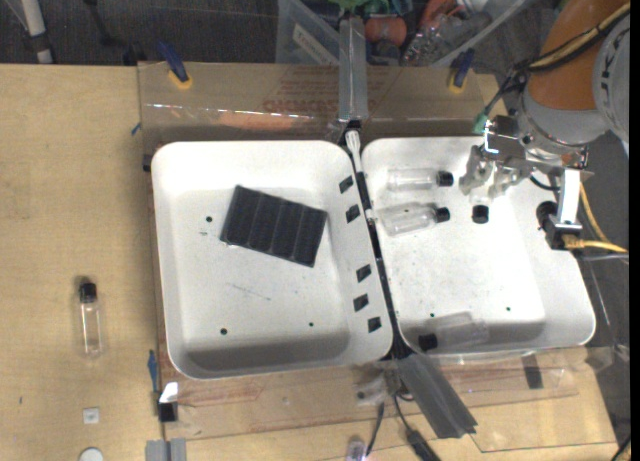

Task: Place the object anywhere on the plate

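On the wooden bench (pixel 60 199), we are seeing a dark ridged plate (pixel 274 226) waiting in the left bin (pixel 180 164). Farther right, two clear vials (pixel 412 217) are lying beneath our gripper (pixel 492 175); its grip we cannot tell.

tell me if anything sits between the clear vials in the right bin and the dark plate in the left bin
Yes: the raised divider where the two bins meet lies between the vials and the dark plate. Nothing else visible lies on that path. The gripper is just right of the vials.
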Motion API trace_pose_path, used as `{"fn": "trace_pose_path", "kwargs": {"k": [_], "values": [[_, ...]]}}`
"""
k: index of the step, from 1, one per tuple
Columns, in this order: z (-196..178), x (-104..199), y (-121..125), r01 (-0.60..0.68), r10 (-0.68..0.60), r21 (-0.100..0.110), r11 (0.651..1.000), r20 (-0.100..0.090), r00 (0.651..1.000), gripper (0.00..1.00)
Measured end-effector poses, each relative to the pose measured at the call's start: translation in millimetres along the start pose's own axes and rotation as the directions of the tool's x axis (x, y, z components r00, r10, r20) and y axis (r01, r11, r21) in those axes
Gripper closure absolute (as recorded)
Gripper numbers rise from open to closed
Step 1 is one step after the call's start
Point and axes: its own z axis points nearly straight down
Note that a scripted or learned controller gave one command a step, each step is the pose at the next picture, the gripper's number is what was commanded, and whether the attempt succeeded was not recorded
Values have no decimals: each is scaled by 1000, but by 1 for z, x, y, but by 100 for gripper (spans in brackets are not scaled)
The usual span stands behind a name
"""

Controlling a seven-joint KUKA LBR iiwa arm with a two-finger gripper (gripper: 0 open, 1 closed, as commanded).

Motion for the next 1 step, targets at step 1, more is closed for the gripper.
{"fn": "trace_pose_path", "kwargs": {"k": [1], "values": [[107,-25,40,-279,279,-1,960,0,960,100]]}}
